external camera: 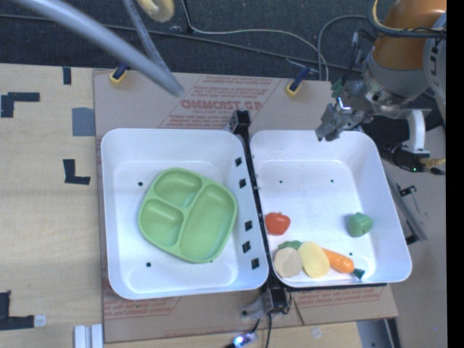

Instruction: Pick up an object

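The gripper (328, 131) is hanging over the far right rim of the right bin (317, 154), well apart from everything lying inside it, and nothing is sitting between its fingers; whether those fingers are spread or pressed together I cannot tell, because they are reading as one small dark shape against the white wall. The arm (406, 35), grey with its orange band, is reaching in from beyond that bin's far right corner. Inside the right bin, the objects are gathering along the near wall: a red tomato-like piece (277, 223) is lying close to the wall shared with the left bin (119, 194), a pale beige piece (288, 262) and a yellow piece (314, 259) are touching each other in the near corner, an orange carrot (338, 260) is lying just beside the yellow piece, and a green pepper-like piece (359, 224) is sitting alone near the bin's right wall. Across the divider from the right bin, a green sectioned plate (188, 214) is resting flat in the left bin.
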You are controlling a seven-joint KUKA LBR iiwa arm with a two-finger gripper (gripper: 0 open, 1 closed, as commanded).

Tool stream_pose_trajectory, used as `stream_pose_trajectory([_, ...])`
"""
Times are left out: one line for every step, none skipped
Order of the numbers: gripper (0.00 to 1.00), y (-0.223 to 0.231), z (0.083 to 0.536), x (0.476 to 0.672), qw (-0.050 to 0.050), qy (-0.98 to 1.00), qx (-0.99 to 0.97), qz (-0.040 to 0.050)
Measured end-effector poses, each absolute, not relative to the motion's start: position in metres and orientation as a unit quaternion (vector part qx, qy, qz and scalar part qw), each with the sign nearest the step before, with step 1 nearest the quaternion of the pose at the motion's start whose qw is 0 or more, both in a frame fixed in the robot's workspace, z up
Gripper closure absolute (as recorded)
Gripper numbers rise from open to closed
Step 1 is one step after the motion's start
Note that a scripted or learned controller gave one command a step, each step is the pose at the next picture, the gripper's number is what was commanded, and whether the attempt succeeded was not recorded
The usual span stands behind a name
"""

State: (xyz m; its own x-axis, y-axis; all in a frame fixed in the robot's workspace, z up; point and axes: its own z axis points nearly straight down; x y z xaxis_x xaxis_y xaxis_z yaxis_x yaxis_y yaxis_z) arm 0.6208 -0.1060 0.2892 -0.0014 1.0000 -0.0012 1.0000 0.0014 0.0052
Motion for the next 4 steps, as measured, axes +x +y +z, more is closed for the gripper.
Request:
stream_pose_trajectory([1.0, -0.05, 0.279, 0.613, -0.001, 0.709, 0.705, -0.0004])
stream_pose_trajectory([1.0, -0.006, 0.274, 0.599, -0.001, 0.709, 0.705, -0.0008])
stream_pose_trajectory([1.0, 0.039, 0.247, 0.578, -0.002, 0.709, 0.706, -0.0018])
stream_pose_trajectory([1.0, 0.091, 0.244, 0.555, -0.002, 0.709, 0.705, -0.001])
